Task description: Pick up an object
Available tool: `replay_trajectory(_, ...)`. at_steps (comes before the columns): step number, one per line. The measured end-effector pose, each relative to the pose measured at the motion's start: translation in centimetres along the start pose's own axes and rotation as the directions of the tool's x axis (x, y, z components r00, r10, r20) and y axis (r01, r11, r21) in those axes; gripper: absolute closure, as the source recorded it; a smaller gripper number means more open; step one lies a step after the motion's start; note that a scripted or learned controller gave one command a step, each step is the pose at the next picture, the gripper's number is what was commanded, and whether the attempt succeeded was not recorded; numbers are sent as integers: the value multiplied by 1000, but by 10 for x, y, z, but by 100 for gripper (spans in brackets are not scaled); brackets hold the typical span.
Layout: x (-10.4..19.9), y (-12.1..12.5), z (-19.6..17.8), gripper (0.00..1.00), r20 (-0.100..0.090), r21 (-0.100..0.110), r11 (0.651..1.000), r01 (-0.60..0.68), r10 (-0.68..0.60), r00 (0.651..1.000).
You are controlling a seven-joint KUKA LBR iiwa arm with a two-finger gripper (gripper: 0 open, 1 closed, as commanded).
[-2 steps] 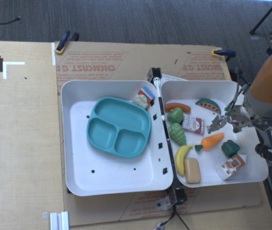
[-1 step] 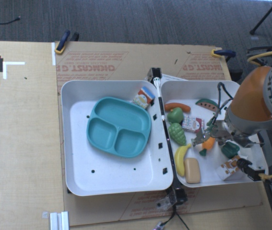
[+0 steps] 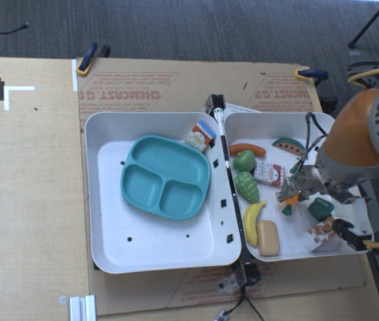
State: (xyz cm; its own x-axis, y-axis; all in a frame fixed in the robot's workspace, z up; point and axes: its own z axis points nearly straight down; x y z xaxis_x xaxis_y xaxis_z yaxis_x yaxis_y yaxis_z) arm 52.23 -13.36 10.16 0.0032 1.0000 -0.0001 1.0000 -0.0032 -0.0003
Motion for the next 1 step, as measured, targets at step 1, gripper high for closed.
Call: replay_trajectory(1,51,22,-129,100,1,-1,1000,6,-6,1000)
